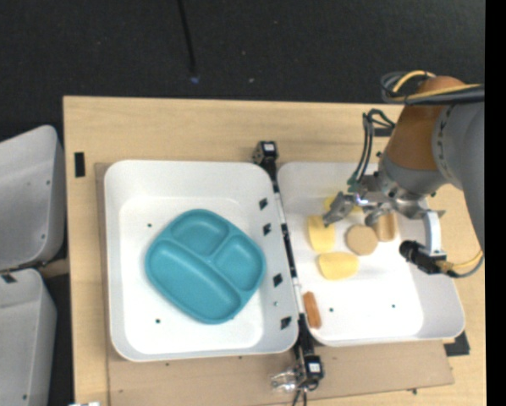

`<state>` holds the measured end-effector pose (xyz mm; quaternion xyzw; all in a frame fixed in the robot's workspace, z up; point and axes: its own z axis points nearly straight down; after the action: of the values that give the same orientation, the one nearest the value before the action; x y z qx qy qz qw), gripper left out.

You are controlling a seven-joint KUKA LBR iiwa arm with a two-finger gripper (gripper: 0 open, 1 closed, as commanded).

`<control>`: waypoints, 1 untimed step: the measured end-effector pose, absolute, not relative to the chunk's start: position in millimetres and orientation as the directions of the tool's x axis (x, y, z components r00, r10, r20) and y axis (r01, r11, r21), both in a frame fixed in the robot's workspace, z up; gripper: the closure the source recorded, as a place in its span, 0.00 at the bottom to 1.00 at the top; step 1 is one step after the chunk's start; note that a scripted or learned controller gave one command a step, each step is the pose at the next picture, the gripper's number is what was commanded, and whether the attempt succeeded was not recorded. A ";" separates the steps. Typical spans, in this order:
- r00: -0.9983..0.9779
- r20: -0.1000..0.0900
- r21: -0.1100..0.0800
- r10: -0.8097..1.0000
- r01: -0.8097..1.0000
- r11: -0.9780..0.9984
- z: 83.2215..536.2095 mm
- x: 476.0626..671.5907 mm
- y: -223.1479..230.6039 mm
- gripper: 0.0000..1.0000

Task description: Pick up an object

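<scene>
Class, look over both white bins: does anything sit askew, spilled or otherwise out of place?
Two things stand out mildly. The teal divided plastic plate lies rotated at a slant in the left white bin. The small orange-brown sausage-shaped piece rests against the right white bin's left wall, apart from the other pieces.

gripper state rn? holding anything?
Gripper: over the right bin, down among the yellow pieces and the tan round piece. Open or closed cannot be told from this view; nothing visibly held.
</scene>
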<state>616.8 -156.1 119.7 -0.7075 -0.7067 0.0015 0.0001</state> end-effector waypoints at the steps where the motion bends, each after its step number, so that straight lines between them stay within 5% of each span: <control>1: 0.005 -0.003 0.003 1.000 1.000 -0.005 102.3 618.0 -158.0 0.00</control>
<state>618.0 -158.0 102.3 -0.7090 -0.7052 -0.0002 -0.0021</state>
